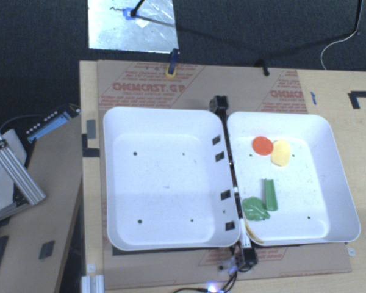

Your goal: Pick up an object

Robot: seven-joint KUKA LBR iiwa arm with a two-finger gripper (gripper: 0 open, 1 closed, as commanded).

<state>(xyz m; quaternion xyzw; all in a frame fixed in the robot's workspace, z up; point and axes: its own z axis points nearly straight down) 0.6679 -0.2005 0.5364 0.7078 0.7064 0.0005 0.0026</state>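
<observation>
Near edge, bottom centre of the frame: a cluster of wires [236, 265] is sitting at the foot of the seam between the two bins. The bins are resting on a brown cardboard sheet [149, 85] printed in red, which is covering the bench. The left bin [113, 163] is lying at frame centre-left; black clips [219, 157] are lining the seam.

The right bin [338, 182] is holding the task's objects. A crumpled green piece [254, 208] is lying near its lower left corner, touching a green stick [269, 194] just above it. Farther up, an orange disc [262, 145] and a yellow lump [281, 152] are sitting side by side, touching or nearly so.

At the left edge, an aluminium rail [12, 170] is slanting past a black keypad unit [49, 122]. Beyond the cardboard, dark carpet [262, 17] is covering the floor, with a shiny foil sheet [132, 14] at upper left and a white cable [341, 38] at upper right.

How far open the gripper is, and whether it has hold of anything, cannot be told.
</observation>
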